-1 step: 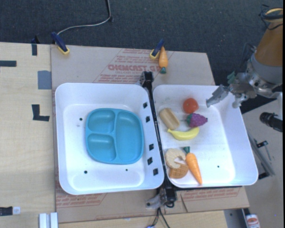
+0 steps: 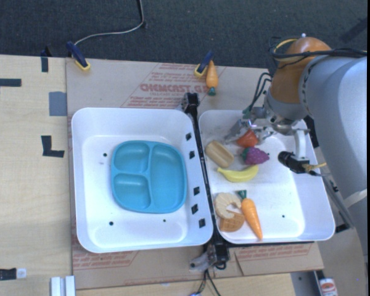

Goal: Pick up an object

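1. Camera view puts my pincer (image 2: 250,130) low in the far part of the right bin (image 2: 296,227), and I cannot tell how it is set from this angle.
2. Right at it lies a red tomato-like toy (image 2: 248,139), with a purple grape bunch (image 2: 256,156) just beside. I judge the red piece the likeliest target: light, hard, smooth plastic, prone to roll or squirt out, so I would take it across its widest middle.
3. Close by are a bread roll (image 2: 219,153) and a banana (image 2: 238,174); nearer the front, a sliced roll (image 2: 228,209) and a carrot (image 2: 251,217).
4. Crowding on the left of the target leaves little side room; the bin's right half is open.
5. Left bin (image 2: 86,165) holds a blue divided plate (image 2: 149,176); the divider wall stands well apart.
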Tool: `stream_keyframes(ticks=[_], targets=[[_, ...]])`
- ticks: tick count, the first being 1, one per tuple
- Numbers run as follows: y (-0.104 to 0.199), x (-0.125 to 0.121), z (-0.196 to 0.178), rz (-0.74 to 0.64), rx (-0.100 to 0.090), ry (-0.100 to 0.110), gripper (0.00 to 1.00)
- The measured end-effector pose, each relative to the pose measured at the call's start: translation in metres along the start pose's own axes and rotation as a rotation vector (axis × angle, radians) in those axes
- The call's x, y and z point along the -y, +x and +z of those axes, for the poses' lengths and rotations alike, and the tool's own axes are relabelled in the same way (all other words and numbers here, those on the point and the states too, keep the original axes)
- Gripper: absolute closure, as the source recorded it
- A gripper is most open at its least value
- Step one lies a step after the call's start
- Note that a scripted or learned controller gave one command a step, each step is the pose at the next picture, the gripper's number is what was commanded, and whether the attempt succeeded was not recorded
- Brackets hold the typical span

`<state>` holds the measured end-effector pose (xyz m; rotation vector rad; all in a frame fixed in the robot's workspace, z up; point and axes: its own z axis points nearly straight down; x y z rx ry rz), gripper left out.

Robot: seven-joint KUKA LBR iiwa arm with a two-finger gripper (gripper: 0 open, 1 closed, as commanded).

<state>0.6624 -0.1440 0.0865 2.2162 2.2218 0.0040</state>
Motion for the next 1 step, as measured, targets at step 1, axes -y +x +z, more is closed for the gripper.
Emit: stream_keyframes(ticks=[1], targets=[[-0.0004, -0.0002, -0.0100, -0.001, 0.002, 0.000, 1.00]])
